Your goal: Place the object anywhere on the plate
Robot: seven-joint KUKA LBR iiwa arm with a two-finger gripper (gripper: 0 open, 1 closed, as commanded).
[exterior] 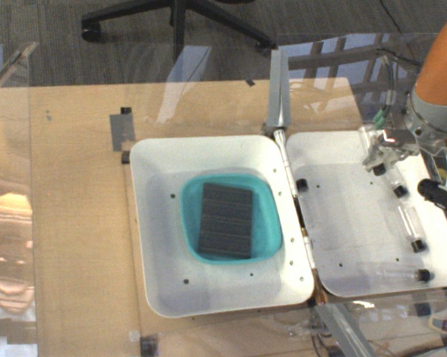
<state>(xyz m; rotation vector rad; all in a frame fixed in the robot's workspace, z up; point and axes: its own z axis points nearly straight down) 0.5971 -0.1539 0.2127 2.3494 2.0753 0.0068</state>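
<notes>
A camera looks down at a slant on a wooden desk (74, 249) carrying 2 shallow white bins side by side. In the left bin (163, 288), near the middle of the frame, sits 1 teal plate (189, 208) with 1 dark, ribbed rectangular object (226, 220) lying flat on it — the object appears to rest fully inside the plate's rim, so the task looks done. The right bin (344, 225) holds no loose item that can be made out.

At the upper right edge of the frame, 1 grey arm with an orange band (441, 69) reaches in, its gripper (380, 151) hanging over the upper right part of the right bin, well apart from the plate. Whether the gripper is parted or closed cannot be told at this size; nothing is visibly in its hold.

Risk seems low. If the arm swept back across toward the left bin, it might nudge the plate or knock the object off it.
</notes>
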